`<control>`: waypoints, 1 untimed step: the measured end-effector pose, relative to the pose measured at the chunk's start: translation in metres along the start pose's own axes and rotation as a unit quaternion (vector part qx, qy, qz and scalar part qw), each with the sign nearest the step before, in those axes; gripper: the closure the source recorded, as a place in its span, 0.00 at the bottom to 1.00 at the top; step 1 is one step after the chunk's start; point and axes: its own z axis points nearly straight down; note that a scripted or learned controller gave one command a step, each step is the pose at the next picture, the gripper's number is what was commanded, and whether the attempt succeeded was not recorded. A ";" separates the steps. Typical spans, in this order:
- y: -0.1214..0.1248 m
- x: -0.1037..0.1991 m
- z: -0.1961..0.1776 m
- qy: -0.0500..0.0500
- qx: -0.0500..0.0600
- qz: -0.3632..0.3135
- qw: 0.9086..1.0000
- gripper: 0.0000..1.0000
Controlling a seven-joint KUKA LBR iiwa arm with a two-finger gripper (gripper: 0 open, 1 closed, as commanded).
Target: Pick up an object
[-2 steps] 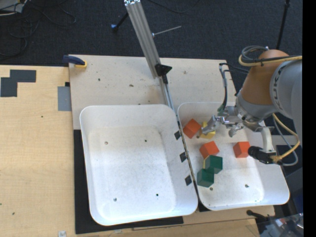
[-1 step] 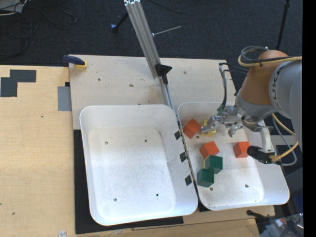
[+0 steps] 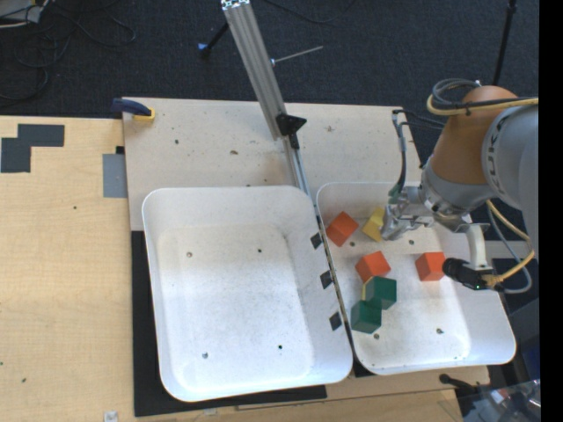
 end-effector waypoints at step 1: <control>0.009 0.007 -0.053 -0.001 0.004 -0.003 1.000 1.00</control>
